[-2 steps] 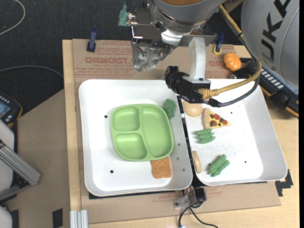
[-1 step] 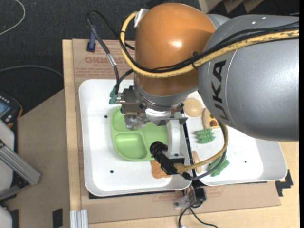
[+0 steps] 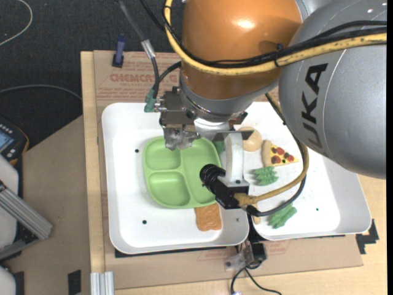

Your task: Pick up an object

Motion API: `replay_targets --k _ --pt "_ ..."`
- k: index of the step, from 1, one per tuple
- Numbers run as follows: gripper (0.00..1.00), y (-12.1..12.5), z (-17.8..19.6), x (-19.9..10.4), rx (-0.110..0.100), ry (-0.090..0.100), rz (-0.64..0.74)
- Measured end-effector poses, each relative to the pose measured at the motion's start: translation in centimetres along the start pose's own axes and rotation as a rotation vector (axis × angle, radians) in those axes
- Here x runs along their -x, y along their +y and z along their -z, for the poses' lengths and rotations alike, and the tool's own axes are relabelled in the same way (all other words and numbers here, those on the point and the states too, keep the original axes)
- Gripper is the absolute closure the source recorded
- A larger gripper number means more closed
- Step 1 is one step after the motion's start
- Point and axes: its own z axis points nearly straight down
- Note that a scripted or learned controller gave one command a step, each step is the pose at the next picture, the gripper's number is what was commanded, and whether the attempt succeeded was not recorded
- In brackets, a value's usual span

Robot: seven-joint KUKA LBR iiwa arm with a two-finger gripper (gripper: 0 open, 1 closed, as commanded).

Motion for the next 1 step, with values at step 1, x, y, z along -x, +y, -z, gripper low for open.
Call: replay_targets --k 1 --pt "1.00 6.81 10.13 0.05 0.010 0.001 -0.004"
